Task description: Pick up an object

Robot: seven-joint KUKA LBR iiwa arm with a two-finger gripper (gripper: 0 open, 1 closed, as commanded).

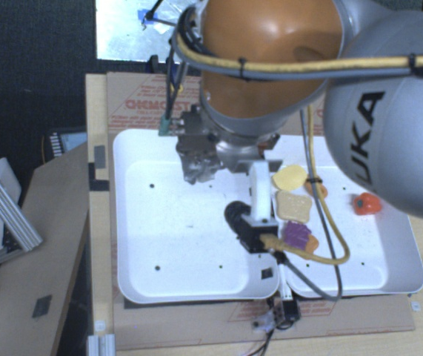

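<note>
My gripper hangs under the big orange-banded wrist, over the back part of the left bin, and I see nothing in it. The loose objects lie in the right bin: a yellow piece, a tan square slice just in front of it, a purple piece with an orange bit beside it, a small orange bit, and a red-orange object further right. All of them are to the right of the gripper and apart from it.
The arm's body covers the back of the right bin. Both bins rest on a cardboard sheet. A tan side table and aluminium rails stand to the left of the bench.
</note>
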